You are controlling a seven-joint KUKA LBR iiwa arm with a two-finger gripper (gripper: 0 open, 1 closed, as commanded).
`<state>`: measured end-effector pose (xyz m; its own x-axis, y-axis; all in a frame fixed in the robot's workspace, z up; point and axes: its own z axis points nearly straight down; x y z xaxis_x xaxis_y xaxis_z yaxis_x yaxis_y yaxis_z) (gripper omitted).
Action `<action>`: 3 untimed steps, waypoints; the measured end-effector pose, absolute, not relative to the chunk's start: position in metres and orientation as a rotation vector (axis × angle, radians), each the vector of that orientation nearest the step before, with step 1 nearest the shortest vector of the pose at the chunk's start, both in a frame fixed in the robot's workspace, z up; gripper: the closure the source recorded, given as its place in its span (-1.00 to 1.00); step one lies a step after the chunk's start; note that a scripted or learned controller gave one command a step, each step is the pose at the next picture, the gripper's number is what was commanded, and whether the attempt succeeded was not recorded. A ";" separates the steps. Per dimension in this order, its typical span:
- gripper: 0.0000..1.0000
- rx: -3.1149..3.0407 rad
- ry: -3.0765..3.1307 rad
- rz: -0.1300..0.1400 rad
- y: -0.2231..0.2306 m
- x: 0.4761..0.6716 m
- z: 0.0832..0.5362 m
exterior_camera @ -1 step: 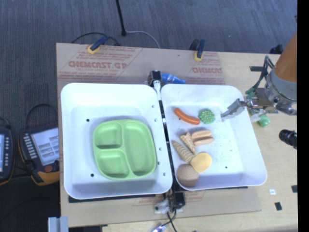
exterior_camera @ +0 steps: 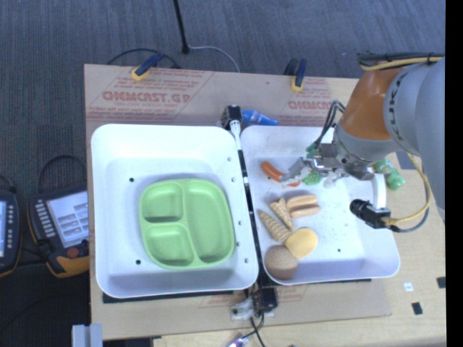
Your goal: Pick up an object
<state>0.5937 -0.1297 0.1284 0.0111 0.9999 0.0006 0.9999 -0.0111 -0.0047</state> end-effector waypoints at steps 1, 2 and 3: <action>-1.00 -2.282 -2.166 -0.003 -0.097 0.632 0.088; 1.00 -2.287 -2.170 -0.005 -0.099 0.633 0.099; -1.00 -2.287 -2.170 -0.004 -0.099 0.633 0.099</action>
<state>0.6329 -0.0986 0.0993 0.0523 0.9986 -0.0056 0.9986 -0.0522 0.0100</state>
